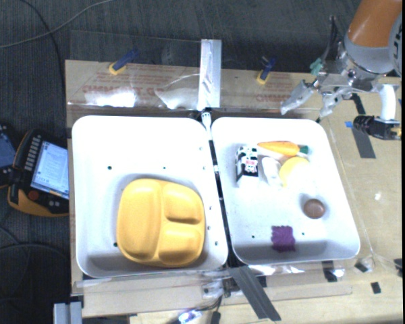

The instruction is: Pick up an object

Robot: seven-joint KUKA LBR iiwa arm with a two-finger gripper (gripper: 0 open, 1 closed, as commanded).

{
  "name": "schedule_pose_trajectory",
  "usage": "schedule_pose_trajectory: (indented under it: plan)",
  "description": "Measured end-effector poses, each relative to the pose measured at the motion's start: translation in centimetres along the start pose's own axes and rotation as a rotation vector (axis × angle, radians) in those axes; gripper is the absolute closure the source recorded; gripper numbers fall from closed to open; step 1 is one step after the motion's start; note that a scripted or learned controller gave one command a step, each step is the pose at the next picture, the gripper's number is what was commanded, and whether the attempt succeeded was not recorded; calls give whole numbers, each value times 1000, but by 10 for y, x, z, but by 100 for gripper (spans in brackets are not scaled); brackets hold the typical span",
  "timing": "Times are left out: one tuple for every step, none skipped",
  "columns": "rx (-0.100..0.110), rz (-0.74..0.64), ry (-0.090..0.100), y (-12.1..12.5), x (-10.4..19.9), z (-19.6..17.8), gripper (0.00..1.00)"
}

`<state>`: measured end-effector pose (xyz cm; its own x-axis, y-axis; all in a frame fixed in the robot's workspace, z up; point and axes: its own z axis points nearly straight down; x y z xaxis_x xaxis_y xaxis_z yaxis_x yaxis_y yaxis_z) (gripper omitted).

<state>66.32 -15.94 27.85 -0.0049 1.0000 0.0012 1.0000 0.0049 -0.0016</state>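
Note:
The right bin [337,174] holds several small objects: an orange carrot [278,147], a yellow fruit [294,167], a black-and-white toy [247,162], a white piece [269,171], a brown ball [314,208] and a purple block [282,237]. My gripper [312,104] hangs above the bench just beyond the right bin's far right corner, away from all of them. Its two fingers are spread, so it is open, and nothing is between them.
A large yellow divided tray [162,220] lies in the left bin [94,154]. Crumpled clear plastic [179,96] and an upright metal post [210,73] stand behind the bins. A handheld controller [37,174] rests left of the bench.

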Motion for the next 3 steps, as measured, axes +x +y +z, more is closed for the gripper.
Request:
schedule_pose_trajectory:
  plan:
    - [1, 136, -3, -44, -3, 88, 0]
    - [-7, 79, -5, -20, -30, 190, 0]
    - [-10, 78, -6, -18, -29, 178, 100]
